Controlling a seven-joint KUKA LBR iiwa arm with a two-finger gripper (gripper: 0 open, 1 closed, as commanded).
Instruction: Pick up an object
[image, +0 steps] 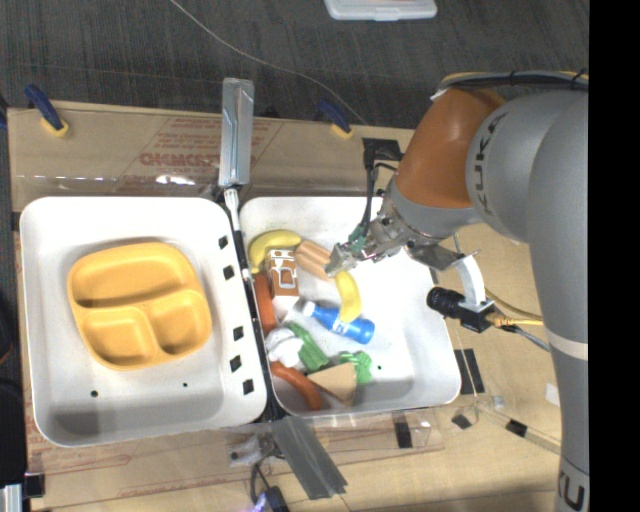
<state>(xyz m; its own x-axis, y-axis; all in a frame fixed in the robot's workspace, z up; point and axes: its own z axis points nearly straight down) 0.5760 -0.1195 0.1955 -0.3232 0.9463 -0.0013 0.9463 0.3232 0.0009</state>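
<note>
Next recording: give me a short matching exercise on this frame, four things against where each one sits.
Things:
1. yellow divided tray
2. gripper
3. blue and white bottle
4. metal bar

Places:
A. middle of the right bin's pile
B. over the seam between the bins, at their far edge
C. left bin
D. above the far part of the right bin, beside a banana

Pairs: 1-C, 2-D, 3-A, 4-B
</note>
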